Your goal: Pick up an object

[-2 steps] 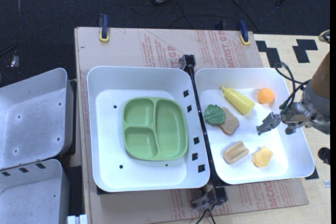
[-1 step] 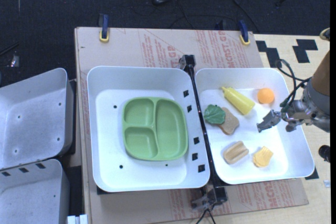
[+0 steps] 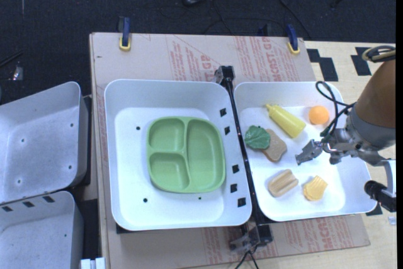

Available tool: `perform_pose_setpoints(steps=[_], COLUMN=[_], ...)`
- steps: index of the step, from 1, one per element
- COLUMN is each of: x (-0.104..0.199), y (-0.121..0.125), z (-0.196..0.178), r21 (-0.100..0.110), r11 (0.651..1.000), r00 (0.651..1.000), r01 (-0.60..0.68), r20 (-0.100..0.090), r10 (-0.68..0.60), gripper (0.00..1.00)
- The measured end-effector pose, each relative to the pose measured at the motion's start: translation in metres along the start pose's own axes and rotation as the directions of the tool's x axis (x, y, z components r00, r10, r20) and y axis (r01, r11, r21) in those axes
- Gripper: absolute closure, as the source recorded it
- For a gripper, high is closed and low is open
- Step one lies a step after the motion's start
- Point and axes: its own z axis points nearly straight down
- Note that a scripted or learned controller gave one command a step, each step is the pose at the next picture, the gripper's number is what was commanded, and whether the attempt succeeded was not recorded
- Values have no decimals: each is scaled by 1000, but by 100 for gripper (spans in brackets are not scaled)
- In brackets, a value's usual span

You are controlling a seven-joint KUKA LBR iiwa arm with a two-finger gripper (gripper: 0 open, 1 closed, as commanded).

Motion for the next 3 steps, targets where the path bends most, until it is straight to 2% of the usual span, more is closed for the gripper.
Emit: perform_pose_setpoints(steps=[1,2,3], x=[8,8,9], y=[6,6,6], z=[50,67,56], r21=[0,-2,-4], r11=[1000,1000,1000], r00=[1000,1000,1000], r01=[1,-1,-1], r20=[0,0,1], r10=[-1,1,1], gripper=[0,0,100])
